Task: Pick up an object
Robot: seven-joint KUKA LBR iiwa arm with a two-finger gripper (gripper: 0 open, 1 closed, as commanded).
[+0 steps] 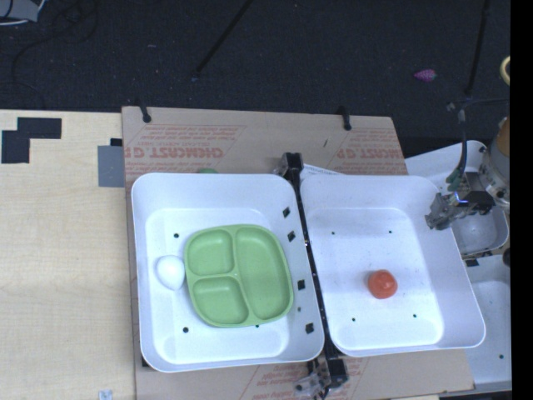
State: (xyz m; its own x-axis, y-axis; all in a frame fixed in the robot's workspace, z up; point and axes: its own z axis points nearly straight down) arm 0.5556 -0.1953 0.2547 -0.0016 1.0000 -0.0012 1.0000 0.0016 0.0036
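Two white bins sit on a tabletop. A red ball (pixel 383 284) lies in the right bin (pixel 433 323), well apart from the gripper (pixel 445 209) at its upper right rim, grip state unclear.

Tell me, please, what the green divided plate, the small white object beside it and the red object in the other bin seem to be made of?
The green divided plate looks like moulded plastic: uniform colour, soft sheen, rounded compartment ridges. The small white object appears smooth and glossy, perhaps plastic; its look leaves that open. The red object seems matte, possibly rubber or plastic; too small to tell.
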